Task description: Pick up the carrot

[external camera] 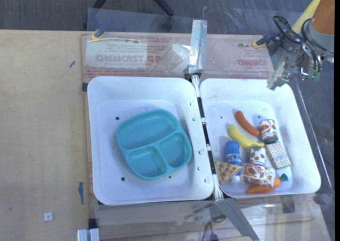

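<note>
Gripper (277, 79) hangs over the right bin's (303, 128) far right corner, well apart from the toys; whether it is open, cannot tell, and nothing visible in it. Carrot (262, 187) lies at the bin's near edge, just under a small carton (257, 172). Nearby: banana (243, 136), sausage (246, 122), can (267, 130), bottle (232, 152), pizza slice (227, 171). Left bin (106, 102) holds a teal divided plate (153, 143).

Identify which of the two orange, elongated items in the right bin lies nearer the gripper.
The orange sausage-like piece above the banana is nearer the gripper; the carrot lies at the bin's front edge.
</note>
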Controlling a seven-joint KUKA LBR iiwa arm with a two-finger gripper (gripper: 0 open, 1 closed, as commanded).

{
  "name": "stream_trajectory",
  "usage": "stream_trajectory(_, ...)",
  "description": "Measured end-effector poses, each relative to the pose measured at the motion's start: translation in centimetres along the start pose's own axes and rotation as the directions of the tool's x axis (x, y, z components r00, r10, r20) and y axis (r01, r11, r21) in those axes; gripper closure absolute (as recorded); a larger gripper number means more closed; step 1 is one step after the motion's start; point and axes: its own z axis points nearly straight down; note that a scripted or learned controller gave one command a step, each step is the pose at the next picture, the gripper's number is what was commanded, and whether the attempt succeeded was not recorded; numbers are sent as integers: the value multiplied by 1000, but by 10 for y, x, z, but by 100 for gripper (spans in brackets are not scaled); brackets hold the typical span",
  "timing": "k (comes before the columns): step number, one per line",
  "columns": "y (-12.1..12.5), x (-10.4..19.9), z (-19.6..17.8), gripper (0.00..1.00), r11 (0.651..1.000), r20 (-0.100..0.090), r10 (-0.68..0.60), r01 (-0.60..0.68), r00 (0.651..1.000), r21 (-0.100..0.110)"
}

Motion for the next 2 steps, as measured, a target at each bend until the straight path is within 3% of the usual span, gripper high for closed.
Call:
stream_trajectory(1, 10, 17, -30, 100, 922, 1, -386, 386, 922, -1)
stream_trajectory(2, -34, -23, 37, 100, 792, 1, -611, 611, 792, -1)
